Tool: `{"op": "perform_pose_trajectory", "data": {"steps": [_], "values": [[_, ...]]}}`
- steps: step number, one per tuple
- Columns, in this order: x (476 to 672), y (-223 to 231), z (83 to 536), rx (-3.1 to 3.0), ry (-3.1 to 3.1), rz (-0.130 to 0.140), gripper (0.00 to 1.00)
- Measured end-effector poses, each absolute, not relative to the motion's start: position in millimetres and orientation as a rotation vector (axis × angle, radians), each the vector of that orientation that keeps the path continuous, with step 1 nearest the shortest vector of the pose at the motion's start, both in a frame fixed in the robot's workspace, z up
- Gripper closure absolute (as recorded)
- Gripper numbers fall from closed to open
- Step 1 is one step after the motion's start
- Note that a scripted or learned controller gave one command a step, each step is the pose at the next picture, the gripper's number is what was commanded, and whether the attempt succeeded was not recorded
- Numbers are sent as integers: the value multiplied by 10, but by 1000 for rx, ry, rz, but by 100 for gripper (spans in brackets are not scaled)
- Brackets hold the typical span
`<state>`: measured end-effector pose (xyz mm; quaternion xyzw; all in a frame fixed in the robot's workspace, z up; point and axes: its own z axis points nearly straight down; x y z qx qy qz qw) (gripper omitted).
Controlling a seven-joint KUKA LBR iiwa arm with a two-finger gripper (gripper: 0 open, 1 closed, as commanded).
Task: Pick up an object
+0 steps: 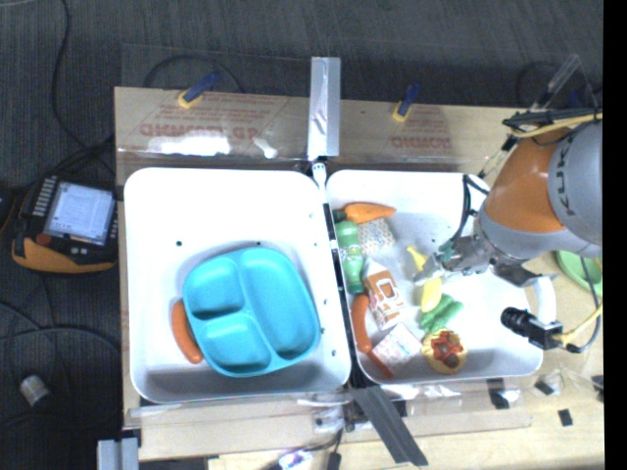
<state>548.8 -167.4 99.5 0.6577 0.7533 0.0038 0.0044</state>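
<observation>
The gripper [453, 258] hangs low in the right bin [490, 365] beside the banana [416, 258]; its grip cannot be told, nothing visibly lifted.

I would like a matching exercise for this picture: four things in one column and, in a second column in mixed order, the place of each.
Things:
1. blue divided plate
2. carrot
3. gripper
4. hot dog

Places:
A. far end of the right bin
B. middle of the left bin
C. over the right bin's right side
D. left of the plate, in the left bin

Pairs: 1-B, 2-A, 3-C, 4-D
</observation>
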Motion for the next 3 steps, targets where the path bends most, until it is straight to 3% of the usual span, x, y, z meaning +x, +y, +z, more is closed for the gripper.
{"op": "perform_pose_trajectory", "data": {"steps": [1, 2, 3], "values": [[5696, -1418, 1313, 2108, 2333, -4, 100], [6273, -1778, 902, 1984, 2429, -3, 100], [6277, -1324, 1803, 2342, 2094, -6, 100]]}}
